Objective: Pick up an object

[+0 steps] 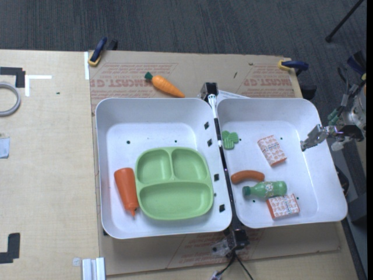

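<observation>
Camera view: pincer [312, 137] at the right bin's [309, 212] rim, state unclear. The green plastic bottle [265, 189] looks light, rigid, slippery; grip mid-body.

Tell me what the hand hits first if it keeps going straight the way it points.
Probably the right bin's rim, directly below the hand, which points left and down; beyond it, the upper snack packet. Depth is unclear.

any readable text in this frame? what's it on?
"AMGAST CR...": red print on the cardboard under the bins, upside down, at back left; letters uncertain.
Same red print at back right of the cardboard, also upside down; too blurred to spell out.
Upper carton, right bin: red-and-white print, too small to read.
Lower carton, right bin: same, unreadable.
Green bottle: label blurred, unreadable.
</observation>
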Controlling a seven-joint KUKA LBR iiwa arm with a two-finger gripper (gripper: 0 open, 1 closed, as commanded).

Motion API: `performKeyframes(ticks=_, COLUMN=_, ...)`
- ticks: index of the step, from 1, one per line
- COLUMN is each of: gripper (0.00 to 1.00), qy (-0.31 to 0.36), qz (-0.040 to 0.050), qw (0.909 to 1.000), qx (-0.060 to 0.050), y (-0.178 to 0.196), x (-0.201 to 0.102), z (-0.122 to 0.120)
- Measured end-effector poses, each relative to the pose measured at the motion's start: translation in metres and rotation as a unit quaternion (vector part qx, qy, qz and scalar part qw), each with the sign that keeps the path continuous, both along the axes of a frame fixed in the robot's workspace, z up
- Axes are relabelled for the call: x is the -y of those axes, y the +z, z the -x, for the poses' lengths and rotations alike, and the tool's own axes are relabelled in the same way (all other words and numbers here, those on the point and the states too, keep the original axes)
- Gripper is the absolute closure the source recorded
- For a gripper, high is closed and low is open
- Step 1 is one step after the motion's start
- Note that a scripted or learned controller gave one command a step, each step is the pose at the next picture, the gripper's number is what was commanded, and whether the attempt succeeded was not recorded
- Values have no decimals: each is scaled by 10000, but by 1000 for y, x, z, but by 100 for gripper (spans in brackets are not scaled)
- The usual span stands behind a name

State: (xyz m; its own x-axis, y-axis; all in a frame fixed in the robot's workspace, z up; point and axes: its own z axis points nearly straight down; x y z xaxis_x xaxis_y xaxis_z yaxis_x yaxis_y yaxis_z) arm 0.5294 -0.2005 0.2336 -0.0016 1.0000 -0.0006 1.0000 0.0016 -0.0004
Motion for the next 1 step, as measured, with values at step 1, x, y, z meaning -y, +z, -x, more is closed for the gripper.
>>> performKeyframes(ticks=1, gripper=0, qy=-685, qz=-4, qw=9977, qx=-7, y=-90, x=-71, z=-21)
